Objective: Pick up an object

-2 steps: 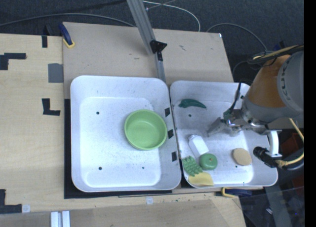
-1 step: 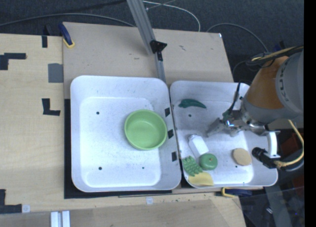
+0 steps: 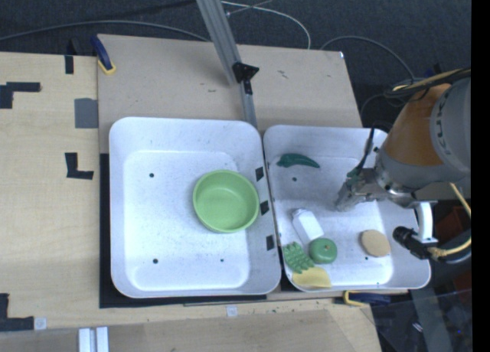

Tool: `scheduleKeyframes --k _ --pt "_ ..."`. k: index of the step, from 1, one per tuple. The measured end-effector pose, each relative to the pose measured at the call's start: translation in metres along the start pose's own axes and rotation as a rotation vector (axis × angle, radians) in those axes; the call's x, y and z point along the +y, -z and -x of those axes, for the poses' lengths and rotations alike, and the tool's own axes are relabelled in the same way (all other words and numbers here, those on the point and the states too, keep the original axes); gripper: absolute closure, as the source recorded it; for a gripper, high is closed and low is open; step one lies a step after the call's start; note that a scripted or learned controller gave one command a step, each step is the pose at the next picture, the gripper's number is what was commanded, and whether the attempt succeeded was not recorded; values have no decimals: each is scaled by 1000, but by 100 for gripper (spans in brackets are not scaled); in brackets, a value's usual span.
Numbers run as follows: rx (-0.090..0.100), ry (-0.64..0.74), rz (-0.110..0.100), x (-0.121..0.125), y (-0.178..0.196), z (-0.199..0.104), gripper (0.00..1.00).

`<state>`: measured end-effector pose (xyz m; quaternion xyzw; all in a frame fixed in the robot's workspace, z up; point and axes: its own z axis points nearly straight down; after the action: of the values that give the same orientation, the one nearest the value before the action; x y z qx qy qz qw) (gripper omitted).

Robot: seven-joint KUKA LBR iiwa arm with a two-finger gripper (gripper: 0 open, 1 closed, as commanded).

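Hovering low in the right bin (image 3: 348,138), the claw (image 3: 344,199) grips nothing visible.

- The two bins are white with tiny dark specks: the left bin (image 3: 134,190) and the right bin (image 3: 337,148).
- The bowl (image 3: 226,201), far left of the claw (image 3: 346,199), is light green.
- The leafy thing (image 3: 297,161), up and left of the claw, is dark green.
- The little bottle (image 3: 308,226), down and left of the claw, is white.
- The round lid (image 3: 322,250) below the claw is green.
- The bumpy piece (image 3: 295,255) beside the lid is green, and the piece (image 3: 315,277) under it is yellow.
- The round thing (image 3: 375,242), down and right of the claw, is tan.
- The arm (image 3: 429,140) is grey with an orange band.
- The bench (image 3: 46,190) is light wood with black marks.
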<state>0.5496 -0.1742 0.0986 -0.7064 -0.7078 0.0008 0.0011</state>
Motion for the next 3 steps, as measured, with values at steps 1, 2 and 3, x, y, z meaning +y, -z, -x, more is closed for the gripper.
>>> scheduleKeyframes --k 1,2,3 --pt "-2 0 7 6 62 -2 100" --pt "-2 -1 6 5 105 1 100" --pt "-2 0 5 6 143 1 100"
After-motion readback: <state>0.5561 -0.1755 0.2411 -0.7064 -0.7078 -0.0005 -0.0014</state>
